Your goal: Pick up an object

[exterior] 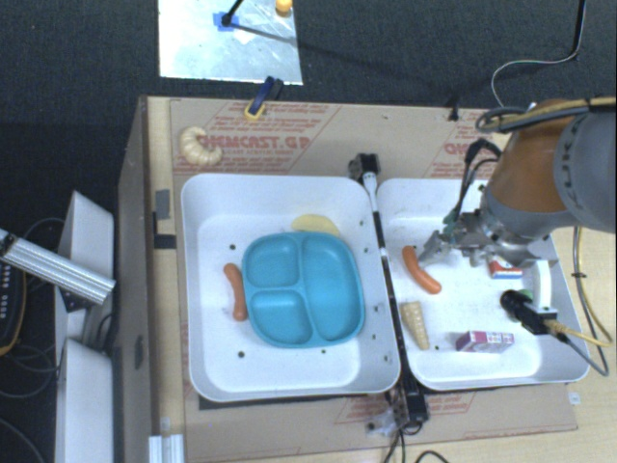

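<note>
I saw the fingers down in the right bin, low over its floor, but I could not tell whether they were spread or pressed together; nothing showed between them. Just beside and slightly below the fingers lay an orange-red toy hot dog, slanted, a smooth short sausage shape with rounded ends. The divider between the bins ran close on the far side of the hot dog from the fingers, leaving little room there. Further below the fingers sat a pale cone-shaped piece near the same divider, and a small purple-and-white carton lay flat toward the bin's near edge. White bin floor stayed open between the cone and the carton. Across the divider, the left bin carried a blue divided plate, a second hot dog beside it, and a yellow piece tucked at the plate's far rim.
</note>
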Controlling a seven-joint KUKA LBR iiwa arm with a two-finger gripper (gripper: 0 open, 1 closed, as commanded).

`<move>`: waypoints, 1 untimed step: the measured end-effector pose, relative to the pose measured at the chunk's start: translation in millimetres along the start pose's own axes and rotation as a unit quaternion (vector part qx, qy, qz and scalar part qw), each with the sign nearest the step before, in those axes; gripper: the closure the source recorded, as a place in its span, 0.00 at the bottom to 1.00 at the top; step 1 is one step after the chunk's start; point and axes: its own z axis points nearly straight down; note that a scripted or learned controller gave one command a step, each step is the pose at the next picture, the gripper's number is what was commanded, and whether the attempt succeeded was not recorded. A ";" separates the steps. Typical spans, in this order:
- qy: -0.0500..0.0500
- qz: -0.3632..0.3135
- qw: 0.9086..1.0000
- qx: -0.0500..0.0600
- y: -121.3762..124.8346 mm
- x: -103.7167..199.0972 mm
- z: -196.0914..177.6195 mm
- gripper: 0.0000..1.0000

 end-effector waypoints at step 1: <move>0.000 0.000 1.000 -0.001 6.6 5.9 45.5 0.00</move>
